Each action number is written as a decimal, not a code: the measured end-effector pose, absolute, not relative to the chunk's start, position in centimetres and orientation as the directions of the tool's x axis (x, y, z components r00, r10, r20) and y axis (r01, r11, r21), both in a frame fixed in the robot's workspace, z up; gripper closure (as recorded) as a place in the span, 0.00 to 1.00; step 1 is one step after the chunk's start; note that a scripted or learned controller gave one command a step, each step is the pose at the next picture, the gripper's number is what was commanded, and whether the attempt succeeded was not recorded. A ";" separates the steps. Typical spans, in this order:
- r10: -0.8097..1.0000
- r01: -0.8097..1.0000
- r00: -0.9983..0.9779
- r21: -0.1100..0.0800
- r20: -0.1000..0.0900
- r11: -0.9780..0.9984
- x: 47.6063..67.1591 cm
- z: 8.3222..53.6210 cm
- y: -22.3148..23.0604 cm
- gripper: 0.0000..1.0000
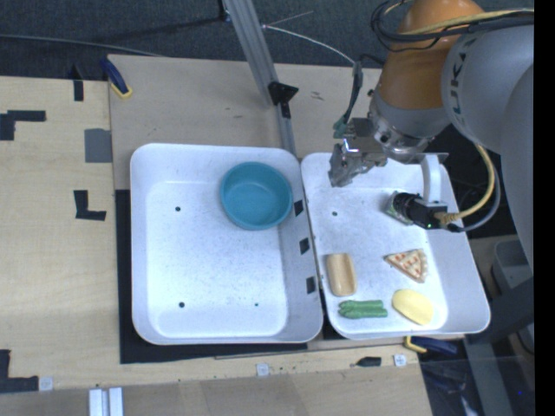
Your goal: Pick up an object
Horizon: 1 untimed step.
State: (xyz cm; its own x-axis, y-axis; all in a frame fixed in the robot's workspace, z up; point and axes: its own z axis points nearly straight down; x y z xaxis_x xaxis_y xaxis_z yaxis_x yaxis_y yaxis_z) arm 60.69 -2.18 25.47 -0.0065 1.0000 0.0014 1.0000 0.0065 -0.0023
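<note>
— Jaws spread or pressed together, which is it?
— Cannot tell. The gripper (341, 174) points down and a little toward the left of the frame, and from this slant its tip reads as one dull metal mass.
— Where does it sit?
— Over the upper left corner of the right bin (368, 228), close to the wall it shares with the left bin (199, 271). The arm (486, 68) comes in from the upper right of the frame, with its orange band just above the wrist.
— And the things it could pick?
— Four lie in the lower half of the right bin, well apart from the gripper. A bread roll (340, 274) lies by the left wall. A green bean pod (362, 308) is just below it, lying flat. A yellow lump (413, 306) sits in the lower right corner, near the pod. A pizza slice (408, 263) lies above the lump, to the right of the roll.
— Anything in the other bin?
— A blue bowl (256, 195), upright with its mouth up, in the upper right part of the left bin, near the shared wall.
— How close is the bowl to the gripper?
— Near, to its lower left, with the two bin walls between them.
</note>
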 end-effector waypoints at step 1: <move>1.000 1.000 -0.006 -0.004 0.001 0.006 60.8 24.0 2.5 1.00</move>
State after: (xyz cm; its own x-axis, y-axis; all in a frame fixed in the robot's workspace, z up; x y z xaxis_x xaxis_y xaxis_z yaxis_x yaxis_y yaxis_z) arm 60.76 2.46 23.99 -0.0057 1.0000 0.0009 1.0000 0.0057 -0.0039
